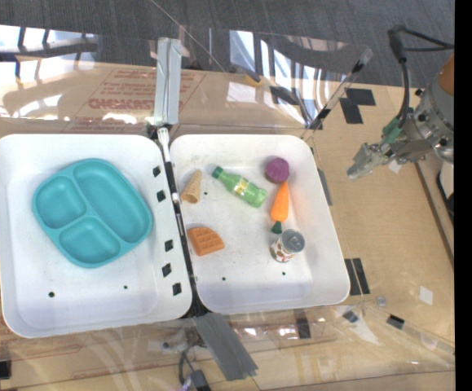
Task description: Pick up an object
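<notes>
We judge the carrot (280,202), centre-right, light, stiff and slippery; we grasp mid-body. The gripper (361,166), upper right: opening impossible to tell.

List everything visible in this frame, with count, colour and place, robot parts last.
bins: 2, white, side by side on the bench
divided plate: 1, teal, left bin
ice cream cone: 1, tan, right bin, upper left
bottle: 1, green, right bin, lying down near the top
round purple item: 1, purple, right bin, upper right
carrot: 1, orange, below the purple item
small can: 1, grey-topped, below the carrot
waffle-like wedge: 1, orange, right bin, left side
gripper: 1, grey, right of the right bin, above the bench
</notes>
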Controlling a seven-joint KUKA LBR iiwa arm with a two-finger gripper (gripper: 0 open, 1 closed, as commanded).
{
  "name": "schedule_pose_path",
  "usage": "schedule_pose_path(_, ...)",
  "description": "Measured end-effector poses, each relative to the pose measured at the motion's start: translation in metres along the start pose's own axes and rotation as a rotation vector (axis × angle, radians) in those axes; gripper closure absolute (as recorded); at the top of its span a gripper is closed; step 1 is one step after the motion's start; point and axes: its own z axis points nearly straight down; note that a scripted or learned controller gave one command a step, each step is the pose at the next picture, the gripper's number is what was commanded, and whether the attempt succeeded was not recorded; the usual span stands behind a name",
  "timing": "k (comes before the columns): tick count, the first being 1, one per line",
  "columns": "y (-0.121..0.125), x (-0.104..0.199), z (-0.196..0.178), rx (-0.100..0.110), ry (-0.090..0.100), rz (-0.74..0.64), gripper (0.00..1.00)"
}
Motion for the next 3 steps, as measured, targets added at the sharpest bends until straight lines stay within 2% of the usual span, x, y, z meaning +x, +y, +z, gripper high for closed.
schedule_pose_path(1,-0.011,-0.003,-0.037,0.003,0.0,0.256,1.0)
schedule_pose_path(2,-0.039,0.009,0.107,0.014,0.006,0.127,1.0)
schedule_pose_path(3,-0.029,0.0,0.083,0.002,0.001,-0.307,1.0)
